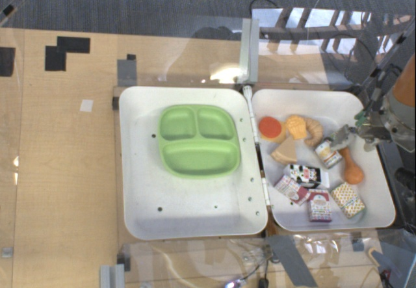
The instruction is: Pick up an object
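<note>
Jaws [346, 132], whose state cannot be told, are poised over the can [328, 153] in the right bin [380, 212], seemingly for a grasp.

Two white bins sit side by side: the left bin [140, 170] holds a green divided plate [198, 140], the right bin [380, 212] a clutter of toy foods and small packets, with the gripper [351, 132] over a small can [327, 153]

The green three-compartment plastic plate [198, 140] lies in the left white shallow bin [140, 209]; at its 3 o'clock, the right white shallow bin [377, 212] holds small food items.
</note>
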{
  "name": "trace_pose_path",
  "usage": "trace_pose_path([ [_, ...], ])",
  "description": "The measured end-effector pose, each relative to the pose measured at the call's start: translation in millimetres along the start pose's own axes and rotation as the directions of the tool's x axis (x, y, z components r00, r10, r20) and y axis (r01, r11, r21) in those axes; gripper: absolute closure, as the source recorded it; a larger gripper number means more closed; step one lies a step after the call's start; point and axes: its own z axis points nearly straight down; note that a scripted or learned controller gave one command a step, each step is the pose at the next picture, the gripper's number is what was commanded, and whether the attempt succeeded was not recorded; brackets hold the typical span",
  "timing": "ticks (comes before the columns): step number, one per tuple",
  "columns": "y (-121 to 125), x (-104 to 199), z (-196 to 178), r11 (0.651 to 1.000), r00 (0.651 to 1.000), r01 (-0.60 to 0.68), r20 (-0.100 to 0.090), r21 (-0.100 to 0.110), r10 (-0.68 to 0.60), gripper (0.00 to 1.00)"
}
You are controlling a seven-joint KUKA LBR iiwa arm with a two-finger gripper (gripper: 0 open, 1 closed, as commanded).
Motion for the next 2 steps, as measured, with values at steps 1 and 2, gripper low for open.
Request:
trace_pose_path([
  [1,32,-17,101,1.0,1.0,-0.015,0.001,-0.002,0.015,0.0],
  [2,35,-16,89,1.0,1.0,-0.013,0.001,-0.011,0.013,1.0],
])
